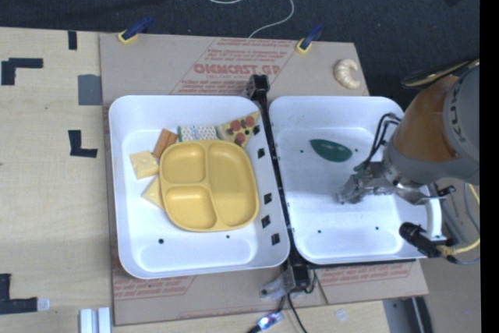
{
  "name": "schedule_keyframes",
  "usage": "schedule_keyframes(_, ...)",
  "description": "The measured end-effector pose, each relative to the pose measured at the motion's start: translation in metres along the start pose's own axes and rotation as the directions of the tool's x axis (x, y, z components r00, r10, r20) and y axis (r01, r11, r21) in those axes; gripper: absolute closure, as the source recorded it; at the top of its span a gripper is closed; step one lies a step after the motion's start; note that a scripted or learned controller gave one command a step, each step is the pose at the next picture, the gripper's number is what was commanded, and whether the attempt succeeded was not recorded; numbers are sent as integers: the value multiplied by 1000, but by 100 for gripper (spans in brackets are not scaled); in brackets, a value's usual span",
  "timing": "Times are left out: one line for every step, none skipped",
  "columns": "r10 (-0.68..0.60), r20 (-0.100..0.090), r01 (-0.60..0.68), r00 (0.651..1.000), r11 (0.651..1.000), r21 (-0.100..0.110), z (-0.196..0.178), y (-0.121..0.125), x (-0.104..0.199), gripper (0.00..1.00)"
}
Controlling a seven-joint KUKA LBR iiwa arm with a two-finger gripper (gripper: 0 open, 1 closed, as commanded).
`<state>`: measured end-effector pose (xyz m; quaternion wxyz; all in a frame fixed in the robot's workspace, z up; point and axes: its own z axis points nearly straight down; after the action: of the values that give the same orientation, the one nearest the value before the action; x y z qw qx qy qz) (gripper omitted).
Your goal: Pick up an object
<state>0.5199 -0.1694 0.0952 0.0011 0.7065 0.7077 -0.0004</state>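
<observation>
Reaching in from the right: grey arm (437, 136) with orange band, bent low over the right bin (312, 246), presumably to put the claw (355, 189) at floor level for a grab. Left bin (125, 168) crowded: yellow divided plate (209, 185) lying flat over cracker-like toy food pieces (144, 164), hence poor pickings there. Right bin holding one dark green leaf-shaped object (331, 149), flat on the floor, just up-left of the claw and apart from it. Long axis roughly left-right, slightly down toward the right; pointed tip apparently right. Claw spread or pinched: cannot tell.
</observation>
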Motion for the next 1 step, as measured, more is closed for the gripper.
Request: schedule_keyframes(0,-1,0,1000,1000,-3,-62,3,4,100)
